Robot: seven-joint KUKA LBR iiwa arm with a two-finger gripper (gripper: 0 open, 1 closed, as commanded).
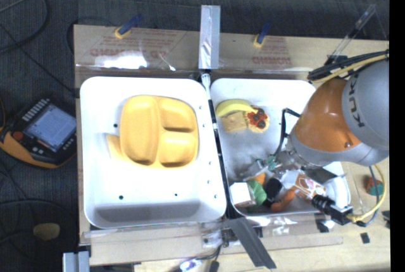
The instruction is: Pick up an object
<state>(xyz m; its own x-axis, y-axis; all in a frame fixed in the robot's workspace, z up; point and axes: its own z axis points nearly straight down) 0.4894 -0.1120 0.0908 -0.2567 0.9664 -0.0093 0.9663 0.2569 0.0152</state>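
Observation:
My gripper point(269, 171) is down in the right bin point(253, 90), low over a heap of small items at the bin's front. The heap holds a green piece point(258, 191), a black round piece point(273, 187), a white block point(239, 191) and an orange-red piece point(283, 200). The arm's orange band point(323, 119) covers the bin's right side. At the back of that bin lie a yellow banana point(229, 107) and a pizza-slice toy point(253, 119), apart from the gripper.
The left bin point(95, 138) holds a yellow divided tray point(158, 130). A metal divider strip point(209, 37) stands behind the bins. A handheld device point(44, 128) lies on the floor at left. Cables and a small packet point(310, 186) sit by the right bin's front.

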